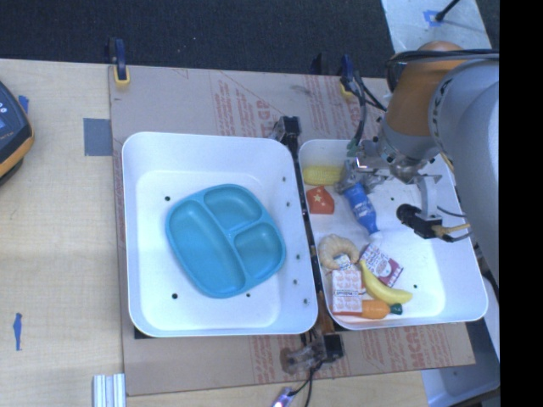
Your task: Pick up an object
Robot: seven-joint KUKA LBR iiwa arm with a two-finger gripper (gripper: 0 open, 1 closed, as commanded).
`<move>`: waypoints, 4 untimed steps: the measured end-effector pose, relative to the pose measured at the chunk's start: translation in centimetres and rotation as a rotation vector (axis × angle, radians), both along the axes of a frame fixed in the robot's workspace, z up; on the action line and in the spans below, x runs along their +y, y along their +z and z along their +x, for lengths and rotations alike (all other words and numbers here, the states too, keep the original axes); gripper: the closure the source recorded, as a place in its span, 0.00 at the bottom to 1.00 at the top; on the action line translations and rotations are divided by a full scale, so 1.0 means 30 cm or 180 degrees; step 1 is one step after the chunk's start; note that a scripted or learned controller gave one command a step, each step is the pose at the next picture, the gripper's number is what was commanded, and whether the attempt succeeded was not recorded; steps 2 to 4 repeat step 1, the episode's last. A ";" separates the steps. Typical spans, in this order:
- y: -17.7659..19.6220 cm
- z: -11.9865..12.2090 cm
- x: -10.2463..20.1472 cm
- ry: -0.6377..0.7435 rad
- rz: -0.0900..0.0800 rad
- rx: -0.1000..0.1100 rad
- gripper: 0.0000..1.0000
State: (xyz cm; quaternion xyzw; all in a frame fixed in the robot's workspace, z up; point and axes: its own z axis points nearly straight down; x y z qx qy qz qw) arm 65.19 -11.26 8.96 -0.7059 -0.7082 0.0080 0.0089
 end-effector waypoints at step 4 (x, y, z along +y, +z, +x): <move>0.345 -0.189 0.210 0.0012 -0.0003 -0.0072 1.00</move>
